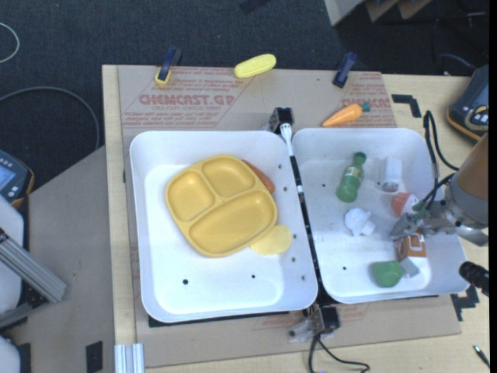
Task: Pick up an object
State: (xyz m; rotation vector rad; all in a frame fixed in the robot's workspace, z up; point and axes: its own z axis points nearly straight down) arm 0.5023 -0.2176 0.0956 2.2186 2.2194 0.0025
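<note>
My gripper (410, 230) hangs low over the right side of the right bin (326, 150). It sits just above a small orange and white box (411, 246) and beside a red-orange piece (401, 203). A green lump (386, 273) lies near the bin's front edge. Further left are a crumpled white object (359, 222), a green bottle (351, 177) and a white cylinder (390, 174). Nothing can be made out in the gripper's hold.
The left bin (155, 231) holds a yellow divided plate (221, 205), with a pale yellow disc (273, 242) at its front right and an orange item (265, 180) peeking from behind. On the bench behind the bins lie a yellow banana-shaped toy (255, 66) and a toy carrot (344, 115).
</note>
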